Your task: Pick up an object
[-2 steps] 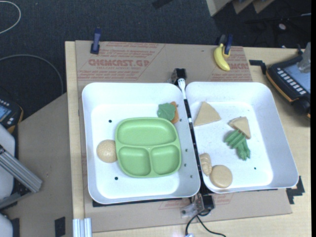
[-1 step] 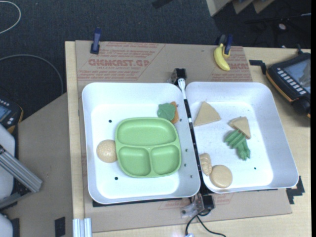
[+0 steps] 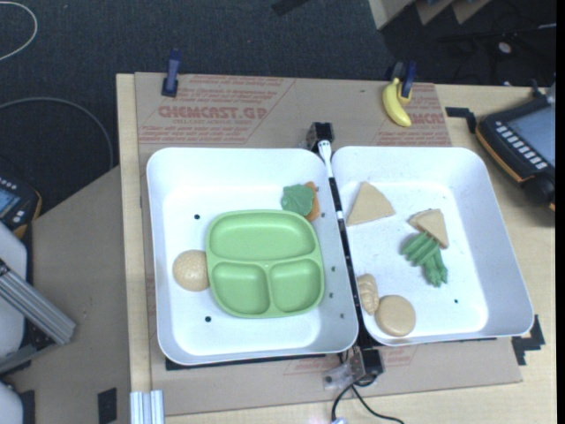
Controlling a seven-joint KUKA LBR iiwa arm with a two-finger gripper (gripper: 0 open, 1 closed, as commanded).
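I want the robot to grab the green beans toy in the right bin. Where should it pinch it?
Pinch the green beans across the narrow middle, coming straight down from above. They lie flat and slanted, with bare bin floor on both long sides, though the bread wedge touches the upper end.

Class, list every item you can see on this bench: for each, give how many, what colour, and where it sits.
Bins: two, white, side by side on the bench.
Divided plate: one, light green, centre of the left bin.
Round cookie: one, tan, left bin, touching the plate's left edge.
Broccoli-like piece: one, green with orange, left bin, by the plate's upper right corner.
Wedges: two, tan, upper part of the right bin.
Leafy piece: one, green, middle of the right bin.
Rounded pieces: two, tan, right bin's lower left corner.
Banana: one, yellow, on the bench above the right bin.
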